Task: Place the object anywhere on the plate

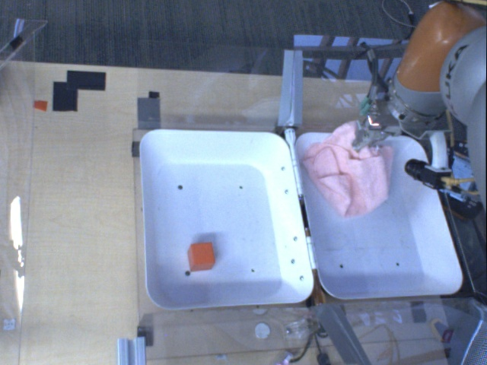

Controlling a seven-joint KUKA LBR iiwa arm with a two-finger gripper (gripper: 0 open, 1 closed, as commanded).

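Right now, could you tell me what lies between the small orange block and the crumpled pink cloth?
In the camera view, bare white floor of the left bin, then the metal divider where both bins meet, separate the small orange block from the crumpled pink cloth.

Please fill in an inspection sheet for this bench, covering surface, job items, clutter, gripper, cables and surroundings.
Surface: wooden bench bearing a left bin and a right bin.
Job's things: orange block low in the left bin; pink cloth bunched in the right bin's upper part; no plate seen.
Clutter: black patches and an orange tag on the bench, far left.
Gripper: gripper at the cloth's top edge; grasp unclear.
Cables: thin wire loop above the arm.
Surroundings: dark floor beyond the bench.
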